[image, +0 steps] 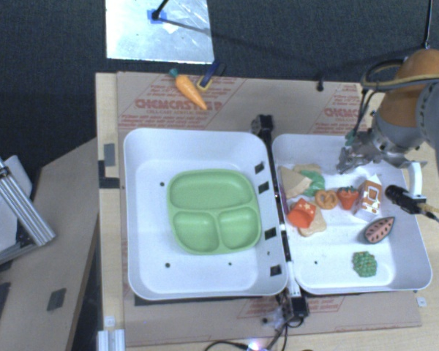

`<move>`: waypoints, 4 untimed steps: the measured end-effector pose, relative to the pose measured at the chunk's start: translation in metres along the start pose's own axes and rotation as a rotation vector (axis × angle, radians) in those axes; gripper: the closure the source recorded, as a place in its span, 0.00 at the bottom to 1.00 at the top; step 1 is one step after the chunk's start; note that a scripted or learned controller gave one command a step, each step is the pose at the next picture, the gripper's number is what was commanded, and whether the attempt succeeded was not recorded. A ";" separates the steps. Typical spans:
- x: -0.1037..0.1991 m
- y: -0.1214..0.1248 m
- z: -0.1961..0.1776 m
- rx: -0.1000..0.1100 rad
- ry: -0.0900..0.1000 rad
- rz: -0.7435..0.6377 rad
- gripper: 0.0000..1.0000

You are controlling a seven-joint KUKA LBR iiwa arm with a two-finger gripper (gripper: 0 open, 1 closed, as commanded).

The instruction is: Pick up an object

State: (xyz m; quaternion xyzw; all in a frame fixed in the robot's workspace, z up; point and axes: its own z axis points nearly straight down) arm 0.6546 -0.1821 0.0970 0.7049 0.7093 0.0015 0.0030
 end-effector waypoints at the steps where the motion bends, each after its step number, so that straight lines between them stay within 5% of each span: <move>1: 0.009 0.008 -0.056 -0.002 0.001 0.000 1.00; 2: 0.007 0.009 -0.121 -0.003 0.000 0.001 1.00; 3: 0.007 0.011 -0.129 0.002 0.001 0.000 1.00; 4: 0.060 -0.006 -0.139 0.004 0.003 -0.003 1.00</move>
